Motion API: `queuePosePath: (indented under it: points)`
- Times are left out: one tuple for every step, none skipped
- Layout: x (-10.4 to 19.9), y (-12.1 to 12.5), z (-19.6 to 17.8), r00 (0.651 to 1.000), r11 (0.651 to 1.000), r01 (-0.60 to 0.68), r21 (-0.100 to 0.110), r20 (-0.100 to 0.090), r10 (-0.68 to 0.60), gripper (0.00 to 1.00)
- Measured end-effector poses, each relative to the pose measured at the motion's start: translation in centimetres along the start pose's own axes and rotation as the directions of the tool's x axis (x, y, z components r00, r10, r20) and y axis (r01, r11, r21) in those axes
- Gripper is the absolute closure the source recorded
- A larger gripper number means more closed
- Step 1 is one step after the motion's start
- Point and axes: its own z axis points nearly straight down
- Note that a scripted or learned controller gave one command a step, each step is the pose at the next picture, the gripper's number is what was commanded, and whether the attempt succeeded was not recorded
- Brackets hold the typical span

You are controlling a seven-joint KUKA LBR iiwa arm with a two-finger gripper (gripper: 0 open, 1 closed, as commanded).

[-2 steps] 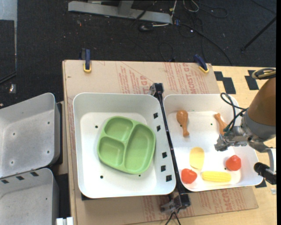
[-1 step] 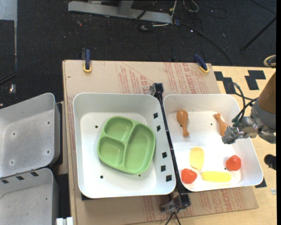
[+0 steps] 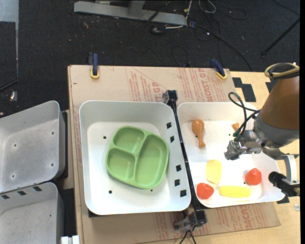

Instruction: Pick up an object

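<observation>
Where cables cross dark floor, cardboard-topped bench (image 3: 124, 81), gripper (image 3: 233, 151) jaw state unclear

Dark speckled floor (image 3: 43, 43) beyond the bench, loose black cables (image 3: 214, 28) trailing across it, grey metal frame (image 3: 128, 13) near the top edge, brown cardboard sheet (image 3: 138, 83) over the bench, clamped by two blue-yellow clamps (image 3: 94, 66)

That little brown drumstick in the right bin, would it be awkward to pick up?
Probably a bit. The drumstick looks like smooth moulded plastic, so likely stiff, light and somewhat slippery. Its bulbous top and thin shank suggest it may pivot or swing round if pinched or nudged off-centre.
</observation>
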Motion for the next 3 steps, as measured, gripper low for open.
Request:
queuePosePath:
  points:
    - [6.3, -0.1, -0.7, 1.0, 1.0, 0.002, -0.001, -0.001, -0.002, 1.0]
    - [12.0, 1.0, -0.4, 1.0, 1.0, 0.002, -0.001, 0.0, -0.002, 1.0]
    - [18.1, 1.3, -0.1, 1.0, 1.0, 0.003, -0.001, 0.0, -0.003, 1.0]
